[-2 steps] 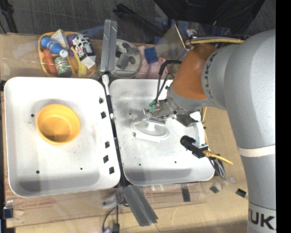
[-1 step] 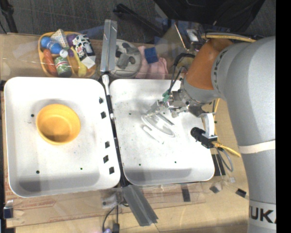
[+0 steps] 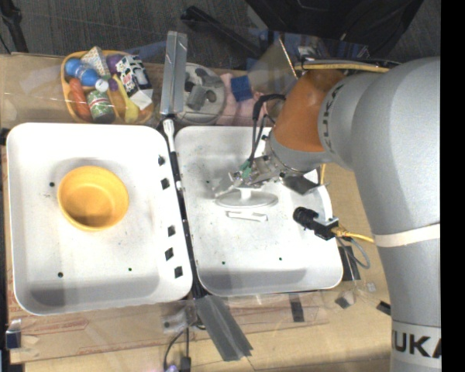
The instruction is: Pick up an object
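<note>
White piece [image 3: 248,200]: flat, pale, oval-looking, lying in the middle of the right bin [image 3: 240,262], towards its far half. Probably light and stiff, likely plastic; hard to read against the white floor, so exact outline uncertain. Low profile, so little to grab from above. Best taken across the narrow width, at the raised middle if there is one. Likely to skid on the smooth floor if nudged from one side only. No sign of fragility.

Strip [image 3: 246,215]: thin, white, just beside the piece on its near side, apart from it or barely so. Flatter still, and a poorer choice for a pinch.

Gripper [image 3: 244,177]: down low in the right bin, just beyond the piece on the far side, very near or touching its edge; cannot tell which. Spread or pressed together: cannot tell, since the tip blurs into clutter of wires and metal. Nothing seen held.

Bowl [image 3: 93,198]: yellow, upright, in the left bin [image 3: 31,285], well apart from the gripper. Rim easy to pinch, but a long reach away.

Basket [image 3: 105,87] of small toys beyond the left bin, off the work area.
</note>
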